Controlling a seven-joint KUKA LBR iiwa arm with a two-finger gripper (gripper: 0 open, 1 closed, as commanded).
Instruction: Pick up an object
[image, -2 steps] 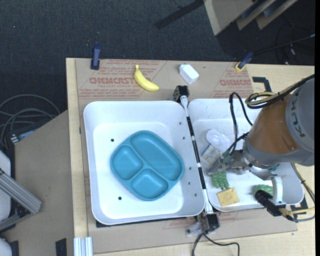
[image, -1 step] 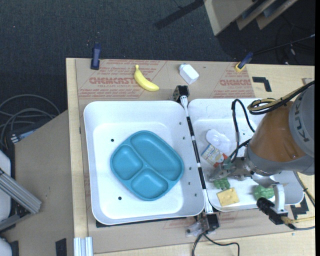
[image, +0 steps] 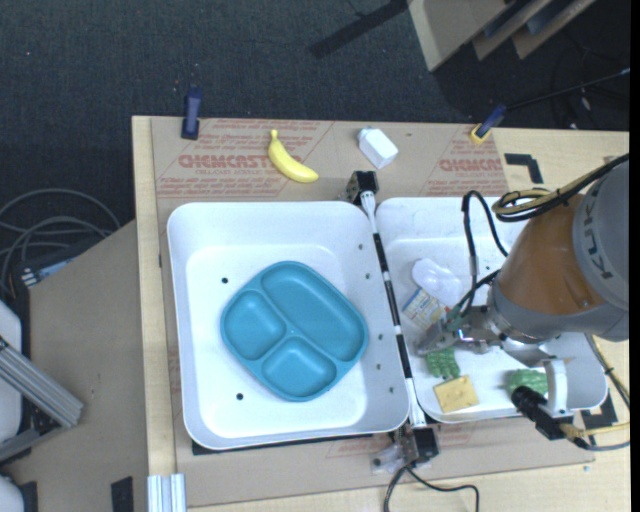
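The grey arm with its orange band is reaching in from the right and hanging low over the right-hand shallow white bin. Its gripper is sitting down among the clutter near that bin's left side, and how it is set I cannot tell, since the wrist is covering it.

Just beside the gripper, a crinkled clear plastic packet is lying against the bin's left wall, with a small white rounded object just above it. A green leafy-looking piece is lying directly below the gripper, and a flat tan square like a cracker is resting just below that, near the bin's front edge. Another green object is peeking out under the arm further right.

The left-hand shallow white bin is carrying a blue three-compartment plastic plate, sitting tilted in the middle.

On the table behind the bins, a yellow banana is lying on the printed cardboard, and a small white block is lying well to its right.
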